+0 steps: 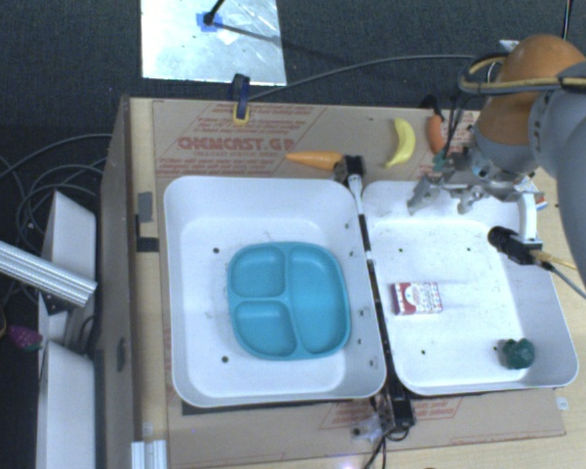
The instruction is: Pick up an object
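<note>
Nearest the camera, in the front corner of the right bin (557,355), sits one small dark green object (515,353), and a little farther in, toward the divider, lies one red and white packet (414,298) flat on the white floor. Both are well apart from the hand (447,191), which hangs over the far edge of that same bin, up by its back wall; the packet is nearer to it than the green thing, yet nothing is touching. The two metal fingers (421,193) look spread, with only bare bin floor beneath them, so the hand is released and carries nothing. One black cylindrical part (509,243) juts out from the wrist over the bin. Across the divider, the left bin (190,262) holds one blue plate (288,298) with three compartments. Beyond the bins, on the cardboard of the tabletop (273,137), I count one yellow banana (403,142) and two orange carrots: one carrot (314,160) lying by the left bin's far corner, the other carrot (437,133) beside the banana, close to the arm.
</note>
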You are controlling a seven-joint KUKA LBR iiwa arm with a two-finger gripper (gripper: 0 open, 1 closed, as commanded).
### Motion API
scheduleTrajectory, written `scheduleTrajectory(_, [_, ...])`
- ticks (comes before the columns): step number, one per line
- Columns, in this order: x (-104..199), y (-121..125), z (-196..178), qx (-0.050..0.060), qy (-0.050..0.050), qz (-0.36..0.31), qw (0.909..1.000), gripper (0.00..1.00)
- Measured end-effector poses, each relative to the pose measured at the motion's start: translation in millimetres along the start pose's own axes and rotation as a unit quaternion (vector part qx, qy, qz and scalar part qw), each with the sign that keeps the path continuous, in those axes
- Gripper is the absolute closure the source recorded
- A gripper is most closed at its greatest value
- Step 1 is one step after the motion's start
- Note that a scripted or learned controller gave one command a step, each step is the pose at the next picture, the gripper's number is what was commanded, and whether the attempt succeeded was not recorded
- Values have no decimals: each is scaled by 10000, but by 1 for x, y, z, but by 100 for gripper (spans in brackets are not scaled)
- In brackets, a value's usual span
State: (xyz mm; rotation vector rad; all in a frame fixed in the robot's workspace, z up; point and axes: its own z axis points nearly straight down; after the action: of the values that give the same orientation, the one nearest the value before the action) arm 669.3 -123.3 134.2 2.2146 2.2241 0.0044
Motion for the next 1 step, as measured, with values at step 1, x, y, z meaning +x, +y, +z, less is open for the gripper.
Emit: scheduleTrajectory(1, [13,-80,49,23,2,13,10000,0])
